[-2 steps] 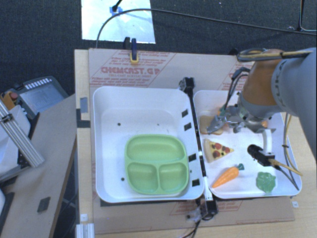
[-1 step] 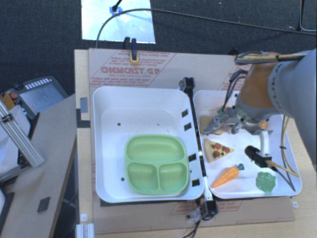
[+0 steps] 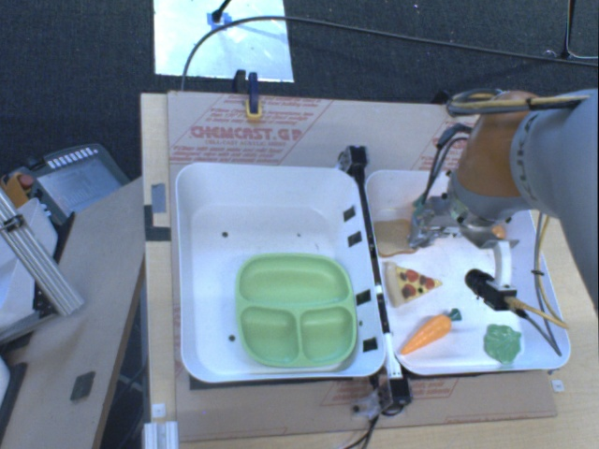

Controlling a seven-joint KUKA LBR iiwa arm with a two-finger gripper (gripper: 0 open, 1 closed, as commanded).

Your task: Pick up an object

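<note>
My gripper hangs low over the back left of the right bin, its tip at the right edge of a flat tan piece. Whether it touches that piece is hidden. In front of it lies a toy pizza slice. An orange carrot lies near the bin's front edge, and a green leafy toy sits at the front right. The grey arm with its orange band covers the back right of this bin.
The left bin holds a green divided plate toward its front. A black clip and yellow cables hang from the arm over the right bin. A black divider rail runs between the bins.
</note>
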